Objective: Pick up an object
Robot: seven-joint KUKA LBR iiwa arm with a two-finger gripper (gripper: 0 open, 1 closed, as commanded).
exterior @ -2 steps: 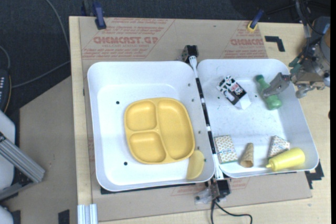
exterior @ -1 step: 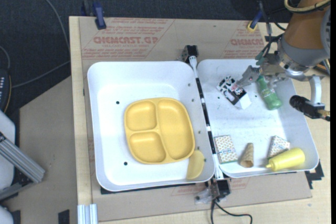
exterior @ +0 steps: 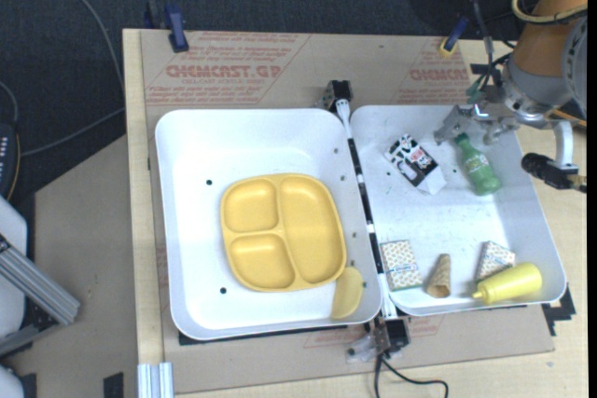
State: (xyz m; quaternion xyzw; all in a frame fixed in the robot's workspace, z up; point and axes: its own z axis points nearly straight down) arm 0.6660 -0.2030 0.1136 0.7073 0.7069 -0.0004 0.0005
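Dark carpet surrounding a cardboard-topped bench point(exterior: 280, 61) bearing two white bins. Left bin point(exterior: 187, 200): yellow divided plate point(exterior: 280, 231), yellow chip-like piece point(exterior: 348, 294) at the plate's lower right corner. Right bin point(exterior: 532, 219), all places relative to the green bottle point(exterior: 478, 167): black-and-white packet point(exterior: 412, 158) to its left; patterned packet point(exterior: 400, 261), cone point(exterior: 439, 275), yellow squeeze bottle point(exterior: 510, 282) well below. Gripper point(exterior: 482, 118) directly above the bottle's cap end; bottle's long axis running down and rightward from there. Finger opening indiscernible amid wrist hardware; nothing visibly held. Arm cut off at right edge.
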